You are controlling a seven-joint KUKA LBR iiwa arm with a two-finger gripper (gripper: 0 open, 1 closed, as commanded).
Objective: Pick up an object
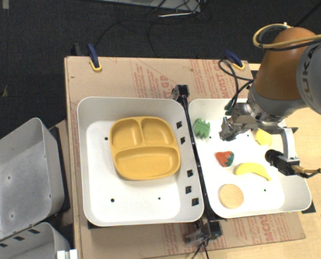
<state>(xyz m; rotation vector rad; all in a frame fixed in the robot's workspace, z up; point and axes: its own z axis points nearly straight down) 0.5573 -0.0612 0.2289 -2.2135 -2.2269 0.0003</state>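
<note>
Beside one banana (pixel 252 170), one strawberry (pixel 224 158)

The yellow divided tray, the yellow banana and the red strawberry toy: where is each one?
Yellow divided plastic tray (pixel 145 147), camera view: the ridge between its compartments.
Yellow toy banana (pixel 252 170), camera view: middle of its curved body.
Red strawberry toy (pixel 224 158), camera view: its red body.

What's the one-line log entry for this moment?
gripper: over right bin, nothing held | near: strawberry, green toy | left bin: yellow tray
</note>
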